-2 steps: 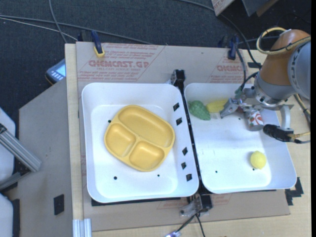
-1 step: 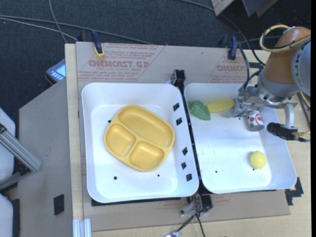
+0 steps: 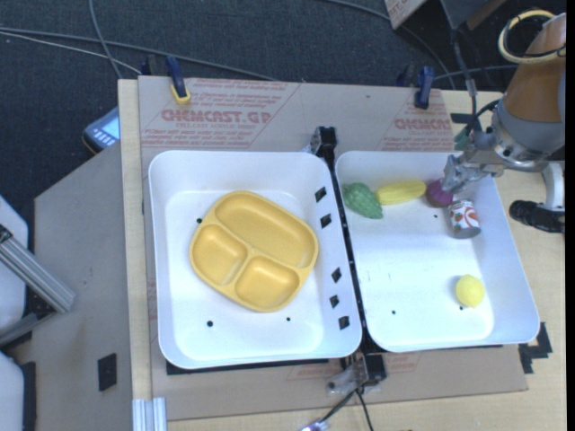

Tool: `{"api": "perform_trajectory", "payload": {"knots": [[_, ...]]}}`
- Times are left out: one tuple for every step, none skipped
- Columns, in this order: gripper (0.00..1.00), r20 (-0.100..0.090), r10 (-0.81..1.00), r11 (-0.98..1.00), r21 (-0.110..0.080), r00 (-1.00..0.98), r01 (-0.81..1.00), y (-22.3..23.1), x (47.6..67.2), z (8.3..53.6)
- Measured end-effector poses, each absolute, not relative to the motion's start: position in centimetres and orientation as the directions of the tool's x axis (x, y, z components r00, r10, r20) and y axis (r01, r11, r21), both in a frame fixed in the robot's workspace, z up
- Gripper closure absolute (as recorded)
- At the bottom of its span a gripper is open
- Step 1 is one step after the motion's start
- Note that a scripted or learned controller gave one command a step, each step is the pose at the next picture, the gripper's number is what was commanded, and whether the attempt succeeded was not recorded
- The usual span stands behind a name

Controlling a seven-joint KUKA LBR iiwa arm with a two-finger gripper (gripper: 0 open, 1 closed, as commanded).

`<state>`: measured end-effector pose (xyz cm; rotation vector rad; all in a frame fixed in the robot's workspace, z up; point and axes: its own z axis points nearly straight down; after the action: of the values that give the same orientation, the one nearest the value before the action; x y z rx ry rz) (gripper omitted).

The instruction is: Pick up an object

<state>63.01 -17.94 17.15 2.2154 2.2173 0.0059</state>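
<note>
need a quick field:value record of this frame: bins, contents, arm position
left bin: holds a yellow divided plate, lying flat near the middle
right bin: holds five small items
green item: far left corner area, beside the divider
yellow oblong item: just right of the green one, touching or nearly so
purple item: at the far edge, under the gripper
red-and-white can: just nearer than the purple item
yellow ball: alone, near right side
gripper: over the far right of the right bin, at the purple item
grasp: cannot tell
</note>
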Motion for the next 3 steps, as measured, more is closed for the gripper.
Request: {"api": "perform_trajectory", "payload": {"knots": [[1.0,-0.002,1.0,0.001,0.009,-0.001,1.0,-18.0,63.2,22.7],[1.0,-0.001,1.0,0.001,0.005,-0.001,1.0,-18.0,63.3,25.3],[1.0,0.003,1.0,0.004,-0.003,-0.004,1.0,-13.7,61.7,24.3]]}}
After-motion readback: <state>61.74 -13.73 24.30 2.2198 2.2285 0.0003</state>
